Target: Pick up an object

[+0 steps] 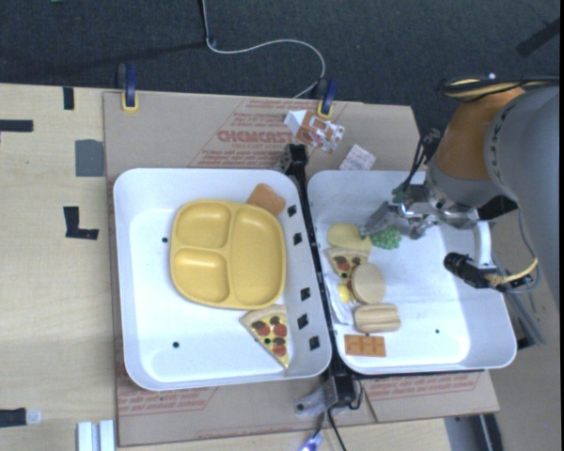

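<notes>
A small green toy (387, 239) lies in the right bin (451, 346), just under the gripper (383, 222); whether it is gripped, or how the gripper is set, cannot be told. Left of it lie a yellow piece (346, 236), a bun (368, 284) and a cracker (365, 347). The left bin (136, 280) holds a yellow tray (229, 254) and a pizza slice (270, 332).

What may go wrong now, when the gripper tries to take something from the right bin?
1. The gripper hangs right at the green item, which is small and may slip away.
2. The food pieces lie crowded: the yellow piece, the round bun and the bread roll sit close together, so the fingers may push a neighbour.
3. These pieces lie near the right bin's inner wall, which may block a grasp.
</notes>
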